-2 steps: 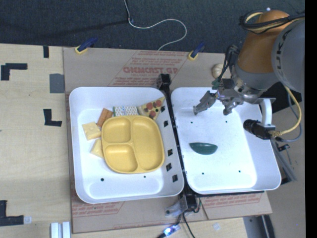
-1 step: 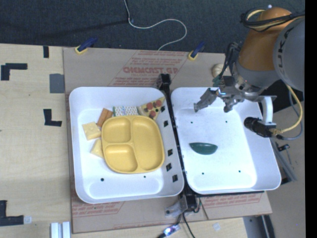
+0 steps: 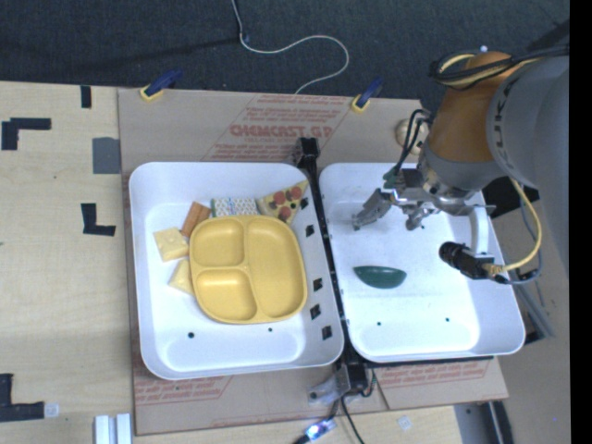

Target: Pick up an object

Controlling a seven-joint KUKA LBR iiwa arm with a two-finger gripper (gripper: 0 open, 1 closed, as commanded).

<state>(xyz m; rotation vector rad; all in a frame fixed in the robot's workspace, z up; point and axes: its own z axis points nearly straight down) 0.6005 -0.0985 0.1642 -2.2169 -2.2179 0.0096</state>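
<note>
Just below the spread-fingered, empty hand (image 3: 393, 211), a dark green object (image 3: 380, 277) on the right bin (image 3: 462, 331)

bench (image 3: 55, 276) bears cardboard sheet (image 3: 268, 128).

Two shallow white bins sat side by side, the left bin (image 3: 153, 322) and the right bin (image 3: 481, 336). The left one held one yellow divided plate (image 3: 248, 268), with several small flat pieces tucked around its upper and left edges, too overlapped to count exactly. The right one held a single dark green object (image 3: 380, 276).
</note>
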